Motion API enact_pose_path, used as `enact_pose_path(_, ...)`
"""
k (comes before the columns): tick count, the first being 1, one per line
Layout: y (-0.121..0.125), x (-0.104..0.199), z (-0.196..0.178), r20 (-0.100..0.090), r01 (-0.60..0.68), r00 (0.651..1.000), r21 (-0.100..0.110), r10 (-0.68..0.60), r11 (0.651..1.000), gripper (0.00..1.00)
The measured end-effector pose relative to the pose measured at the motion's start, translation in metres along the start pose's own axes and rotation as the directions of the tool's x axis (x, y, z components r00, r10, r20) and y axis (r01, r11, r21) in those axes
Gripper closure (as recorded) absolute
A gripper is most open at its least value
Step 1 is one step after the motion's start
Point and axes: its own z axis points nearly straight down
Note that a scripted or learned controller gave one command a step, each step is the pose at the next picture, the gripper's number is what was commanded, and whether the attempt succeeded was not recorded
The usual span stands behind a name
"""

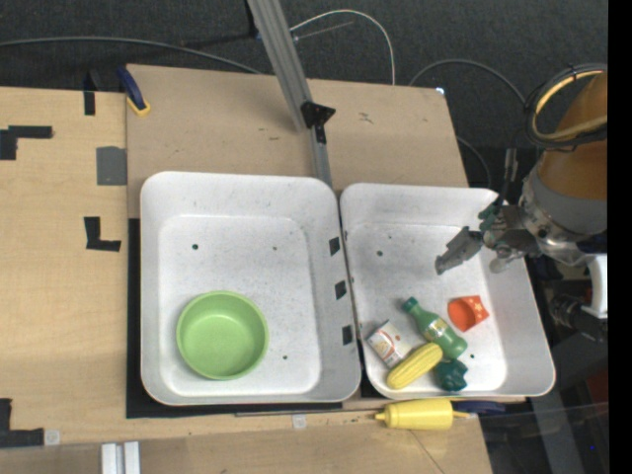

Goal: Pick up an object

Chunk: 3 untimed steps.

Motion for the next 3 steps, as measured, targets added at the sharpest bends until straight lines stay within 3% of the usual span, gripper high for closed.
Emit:
enact_pose_path(1, 0.000, 0.000, 0.000, 0.000, 0.000, 1.000, 0.000, 0.000, 1.000, 0.00)
enact_pose_path(3, 0.002, 0.006, 0.089, 0.000, -0.001, 1.000, 0.005, 0.001, 1.000, 0.00)
